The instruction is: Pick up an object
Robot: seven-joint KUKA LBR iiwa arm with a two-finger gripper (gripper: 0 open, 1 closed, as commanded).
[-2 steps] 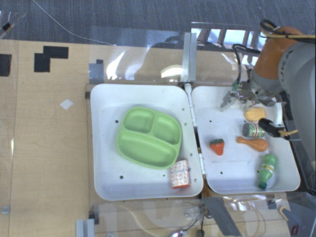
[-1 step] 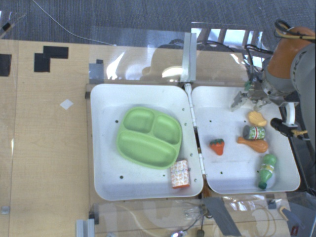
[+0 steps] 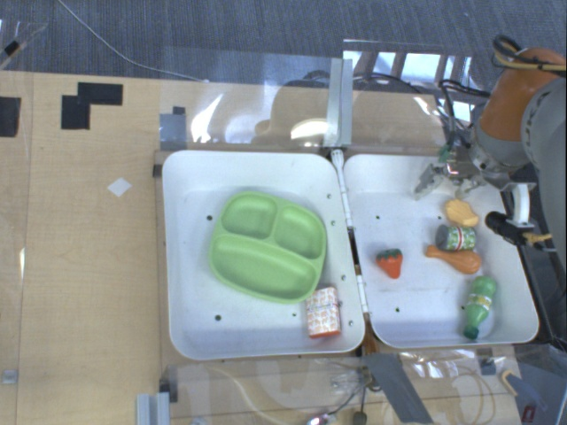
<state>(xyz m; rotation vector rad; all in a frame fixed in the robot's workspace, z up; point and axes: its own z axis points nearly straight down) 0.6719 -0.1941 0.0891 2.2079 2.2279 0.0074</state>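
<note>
- White plastic bins are sitting side by side on the bench (image 3: 80, 237).
- The hand (image 3: 447, 180) is hanging over the far part of the right bin (image 3: 390, 326), fingers spread, pinching nothing.
- A yellow piece (image 3: 461, 212), a small can (image 3: 455, 237), a drumstick (image 3: 455, 258), a green bottle (image 3: 478, 306) and a strawberry (image 3: 390, 262) are lying there.
- The left bin (image 3: 190, 326) is carrying a green tray (image 3: 266, 246) and a small box (image 3: 322, 312).
</note>
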